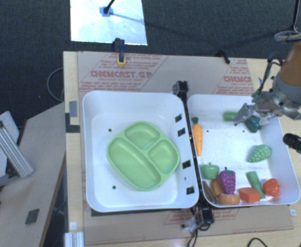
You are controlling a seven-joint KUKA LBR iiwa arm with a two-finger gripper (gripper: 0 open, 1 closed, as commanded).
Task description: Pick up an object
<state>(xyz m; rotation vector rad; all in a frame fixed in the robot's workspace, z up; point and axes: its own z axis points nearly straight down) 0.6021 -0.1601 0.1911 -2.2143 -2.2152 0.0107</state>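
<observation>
The arm reaches in from the right, and its gripper hangs over the upper part of the right bin, close to that bin's far rim. Whether the gripper grips anything cannot be told; a dark teal piece sits right at its tip and a small green piece lies just to its left, both blurred.

In the right bin a carrot lies along the left wall, beside the divide between the bins. A light green bumpy piece rests alone toward the right wall, with bare white floor between it and the carrot. The near edge is crowded: a green pepper, purple grapes, an orange piece, a red block, a green stick and a tomato lie packed together, touching or nearly so.

The left bin holds a green divided plate near its middle, with open floor all round it.
</observation>
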